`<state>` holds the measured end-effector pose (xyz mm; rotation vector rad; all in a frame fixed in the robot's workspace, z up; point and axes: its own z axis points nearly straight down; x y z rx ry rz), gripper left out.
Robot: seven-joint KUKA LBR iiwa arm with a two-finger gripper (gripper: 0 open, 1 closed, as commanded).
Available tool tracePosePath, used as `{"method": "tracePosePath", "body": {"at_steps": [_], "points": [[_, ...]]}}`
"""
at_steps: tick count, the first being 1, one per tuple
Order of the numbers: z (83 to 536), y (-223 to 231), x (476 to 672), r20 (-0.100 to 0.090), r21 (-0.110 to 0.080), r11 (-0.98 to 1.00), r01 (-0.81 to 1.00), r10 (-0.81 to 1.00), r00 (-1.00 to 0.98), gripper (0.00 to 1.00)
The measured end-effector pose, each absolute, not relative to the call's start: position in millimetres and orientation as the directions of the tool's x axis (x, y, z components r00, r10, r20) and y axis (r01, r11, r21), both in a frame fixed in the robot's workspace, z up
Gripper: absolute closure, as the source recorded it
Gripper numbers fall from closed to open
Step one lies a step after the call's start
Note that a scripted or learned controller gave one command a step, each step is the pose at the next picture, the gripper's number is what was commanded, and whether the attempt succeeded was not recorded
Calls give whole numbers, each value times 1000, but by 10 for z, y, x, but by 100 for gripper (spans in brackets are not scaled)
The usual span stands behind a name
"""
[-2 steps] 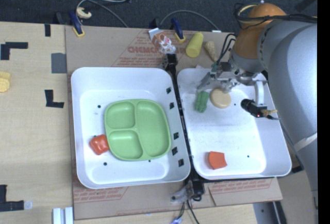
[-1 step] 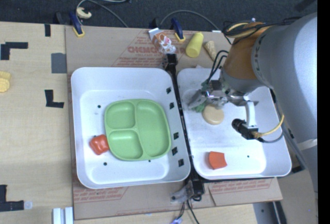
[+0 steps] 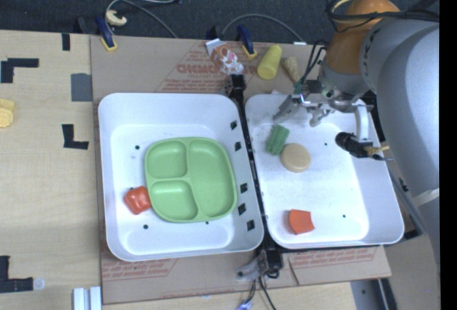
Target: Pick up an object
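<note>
The right bin [image 3: 371, 226] holds three objects: a small green piece [image 3: 277, 139] near its upper left, a round tan piece [image 3: 295, 157] right beside it, and an orange-red block [image 3: 300, 221] near the front. My gripper [image 3: 300, 113] hovers over the back of this bin, just above and to the right of the green piece. Its fingers are spread open with nothing between them. In the left bin [image 3: 118, 123] lies a green divided plate [image 3: 191, 178], with a small red-orange thing [image 3: 137, 199] by its left edge.
A yellow cylinder [image 3: 269, 62] and a small printed wrapper [image 3: 226, 56] lie on the cardboard behind the bins. Blue clips [image 3: 107, 35] hold the cardboard's back edge. The grey arm [image 3: 410, 87] fills the right side above the right bin.
</note>
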<state>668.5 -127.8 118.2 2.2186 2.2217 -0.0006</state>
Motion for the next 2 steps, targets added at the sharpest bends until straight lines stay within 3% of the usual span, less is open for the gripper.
{"method": "tracePosePath", "body": {"at_steps": [1, 2], "points": [[857, -1163, 6254, -1, 1, 1, 1000, 1000, -1, 0], [860, -1326, 6286, -1, 3, 2, 1000, 1000, -2, 0]]}}
